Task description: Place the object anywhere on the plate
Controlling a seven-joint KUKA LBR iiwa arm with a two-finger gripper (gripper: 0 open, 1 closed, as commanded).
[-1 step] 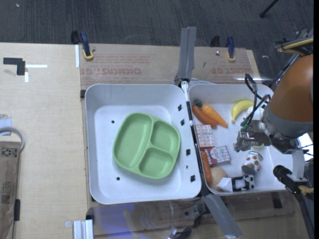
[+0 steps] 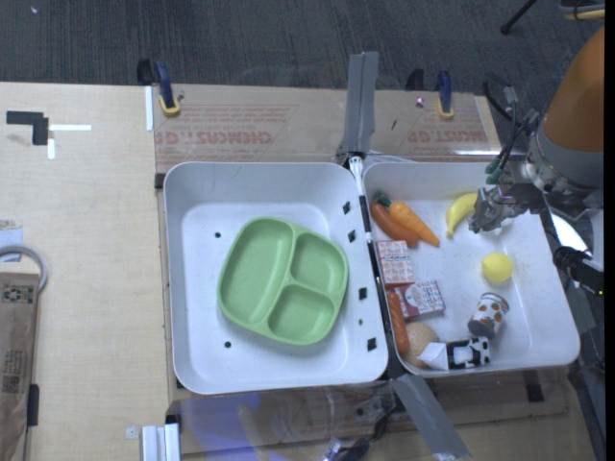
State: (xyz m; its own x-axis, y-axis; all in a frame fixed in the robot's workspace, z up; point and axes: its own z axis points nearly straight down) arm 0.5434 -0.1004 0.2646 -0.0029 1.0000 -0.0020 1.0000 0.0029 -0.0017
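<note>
On a pale wooden bench (image 2: 77,257) edged by dark carpet (image 2: 240,17) at 12 o'clock, the green plate (image 2: 283,281) sits in the left bin (image 2: 183,257), while the gripper (image 2: 485,209), opening unclear, hovers beside the banana (image 2: 459,211) in the right bin (image 2: 548,344).

Plate (image 2: 282,280): smooth green plastic, looking matt. Bins (image 2: 192,257): glossy white plastic. Bench (image 2: 77,229): showing pale wood.
</note>
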